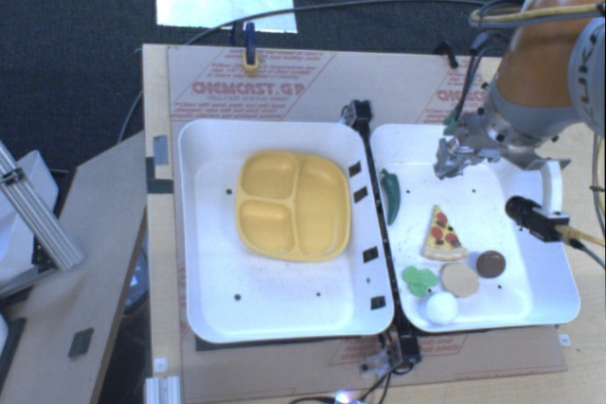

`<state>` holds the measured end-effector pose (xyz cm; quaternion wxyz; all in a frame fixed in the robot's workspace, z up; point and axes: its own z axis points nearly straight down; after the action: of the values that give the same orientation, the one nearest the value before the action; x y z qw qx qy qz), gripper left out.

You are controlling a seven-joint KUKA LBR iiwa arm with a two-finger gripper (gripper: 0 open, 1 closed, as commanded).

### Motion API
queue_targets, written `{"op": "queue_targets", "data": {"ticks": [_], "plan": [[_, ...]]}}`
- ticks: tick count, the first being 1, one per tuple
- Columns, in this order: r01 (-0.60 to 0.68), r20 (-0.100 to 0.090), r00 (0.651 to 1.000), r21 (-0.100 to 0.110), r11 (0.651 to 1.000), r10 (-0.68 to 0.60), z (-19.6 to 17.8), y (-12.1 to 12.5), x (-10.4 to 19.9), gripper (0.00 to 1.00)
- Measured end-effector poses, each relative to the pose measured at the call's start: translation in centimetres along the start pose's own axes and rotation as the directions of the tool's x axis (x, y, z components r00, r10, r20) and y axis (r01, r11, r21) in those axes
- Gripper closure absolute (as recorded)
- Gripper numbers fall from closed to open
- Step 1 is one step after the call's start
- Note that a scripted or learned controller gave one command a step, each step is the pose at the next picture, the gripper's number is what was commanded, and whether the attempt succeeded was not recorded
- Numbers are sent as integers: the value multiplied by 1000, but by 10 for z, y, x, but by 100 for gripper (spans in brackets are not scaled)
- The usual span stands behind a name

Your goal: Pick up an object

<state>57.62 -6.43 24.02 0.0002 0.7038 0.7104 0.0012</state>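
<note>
In the right bin [530, 298] lie a pizza slice [442, 235], a green pepper [390, 195] along its left wall, a green leafy piece [418, 279], a tan disc [459, 279], a brown disc [490, 264] and a white ball [441, 307]. My gripper [452, 161] hangs over the upper part of this bin, above and slightly right of the pizza slice, with nothing visible between its fingers. The arm's grey and orange wrist [549, 61] hides the bin's upper right corner.
The left bin [208, 298] holds a yellow divided plate [292, 204]. Black clips run down the divider between the bins. A black cable crosses the bench behind the bins, and a blue and yellow clamp [250, 48] sits at the board's far edge.
</note>
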Motion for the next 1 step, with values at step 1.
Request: {"op": "queue_targets", "data": {"ticks": [1], "plan": [[1, -1, 1000, 1, 1000, -1, -2, -5, 57, 100]]}}
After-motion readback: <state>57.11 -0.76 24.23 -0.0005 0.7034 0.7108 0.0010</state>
